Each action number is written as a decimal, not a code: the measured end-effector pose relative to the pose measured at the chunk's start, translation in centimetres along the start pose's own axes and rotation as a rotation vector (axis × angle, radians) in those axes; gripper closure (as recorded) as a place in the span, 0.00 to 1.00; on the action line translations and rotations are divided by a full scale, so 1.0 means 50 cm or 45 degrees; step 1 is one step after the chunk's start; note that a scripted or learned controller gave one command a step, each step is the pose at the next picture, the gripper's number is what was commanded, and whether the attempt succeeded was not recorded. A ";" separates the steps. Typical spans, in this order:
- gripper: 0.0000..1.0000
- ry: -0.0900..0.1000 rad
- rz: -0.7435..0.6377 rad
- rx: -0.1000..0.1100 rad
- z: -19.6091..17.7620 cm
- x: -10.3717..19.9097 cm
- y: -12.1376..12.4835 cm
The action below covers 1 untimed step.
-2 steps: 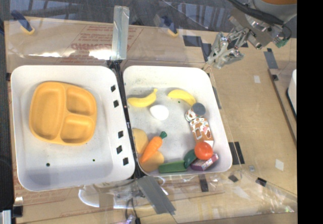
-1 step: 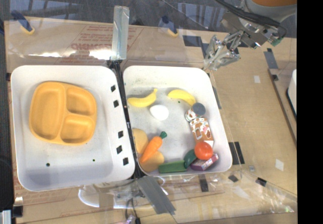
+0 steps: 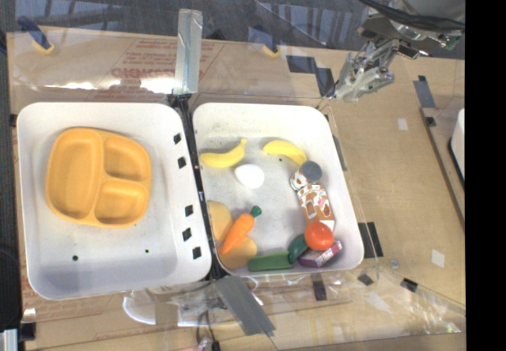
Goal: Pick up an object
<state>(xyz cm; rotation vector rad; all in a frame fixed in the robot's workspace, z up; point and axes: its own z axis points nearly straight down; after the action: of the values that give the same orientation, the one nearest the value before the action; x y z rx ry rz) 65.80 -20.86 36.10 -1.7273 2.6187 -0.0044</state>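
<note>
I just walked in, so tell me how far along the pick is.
Nothing looks picked yet. The gripper hangs above the bench beyond the right bin's far right corner with nothing between its fingers. The bananas, carrot and tomato lie in that bin. Left: descend, grasp one, lift.
</note>
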 end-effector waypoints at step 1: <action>1.00 0.001 -0.202 -0.007 0.046 -0.015 0.017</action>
<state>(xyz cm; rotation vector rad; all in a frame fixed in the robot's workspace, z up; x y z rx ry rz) 65.36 -19.82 33.80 -1.9321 2.4768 0.0014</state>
